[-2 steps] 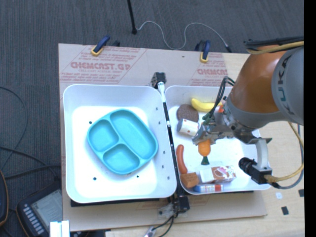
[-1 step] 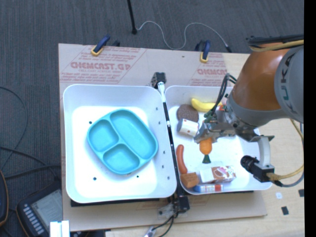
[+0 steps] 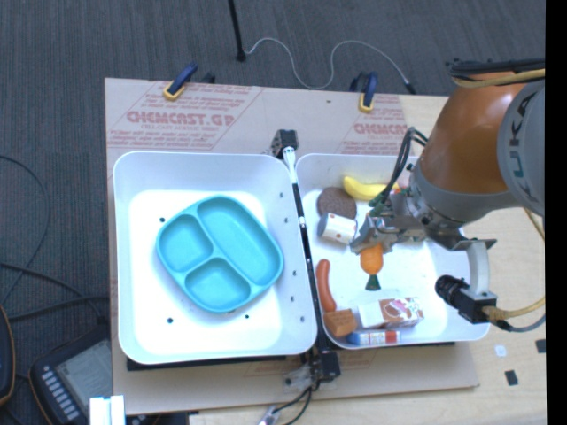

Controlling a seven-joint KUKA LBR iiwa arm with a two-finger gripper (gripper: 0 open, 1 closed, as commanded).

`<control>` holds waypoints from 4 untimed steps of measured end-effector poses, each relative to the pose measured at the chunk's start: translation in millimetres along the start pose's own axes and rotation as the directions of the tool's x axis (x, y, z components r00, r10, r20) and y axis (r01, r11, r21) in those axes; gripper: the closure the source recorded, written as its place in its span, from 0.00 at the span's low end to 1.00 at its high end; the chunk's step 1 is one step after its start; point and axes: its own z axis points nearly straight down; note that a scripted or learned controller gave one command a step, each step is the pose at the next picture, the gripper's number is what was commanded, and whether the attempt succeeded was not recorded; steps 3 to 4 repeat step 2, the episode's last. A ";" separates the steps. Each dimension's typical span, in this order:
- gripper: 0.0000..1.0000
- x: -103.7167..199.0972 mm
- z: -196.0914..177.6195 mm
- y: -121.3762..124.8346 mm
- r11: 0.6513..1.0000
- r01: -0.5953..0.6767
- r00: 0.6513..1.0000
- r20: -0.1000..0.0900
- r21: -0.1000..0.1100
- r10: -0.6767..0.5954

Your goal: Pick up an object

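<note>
Nearest the camera, the grey arm (image 3: pixel 483 162) with its orange band reaches over the right bin (image 3: pixel 447 326). Its claw (image 3: pixel 376 237) hangs above an orange carrot (image 3: pixel 373 260) with a green tip; whether the fingers grip the carrot or stand open cannot be told. Close by lie a white block (image 3: pixel 337 228), a brown lump (image 3: pixel 336 202) and a banana (image 3: pixel 364 187). Further out: a red sausage (image 3: pixel 325 285), a small carton (image 3: pixel 399 312), a marker (image 3: pixel 372 336). The left bin (image 3: pixel 133 264) holds a blue divided plate (image 3: pixel 219 252)

— What is hidden? 
— The banana (image 3: pixel 361 187) is partly covered by the arm (image 3: pixel 478 158), itself cut off at the right edge.
— And the carton (image 3: pixel 400 311)? 
— Its print cannot be read.
</note>
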 end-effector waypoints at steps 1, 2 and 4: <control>1.00 -0.1 -9.6 0.5 1.000 0.000 1.000 0.001 0.000 0.000; 1.00 119.7 7.7 -4.9 1.000 -0.001 1.000 -0.003 0.001 0.001; 1.00 119.7 7.7 -4.9 1.000 -0.001 1.000 -0.003 0.001 0.001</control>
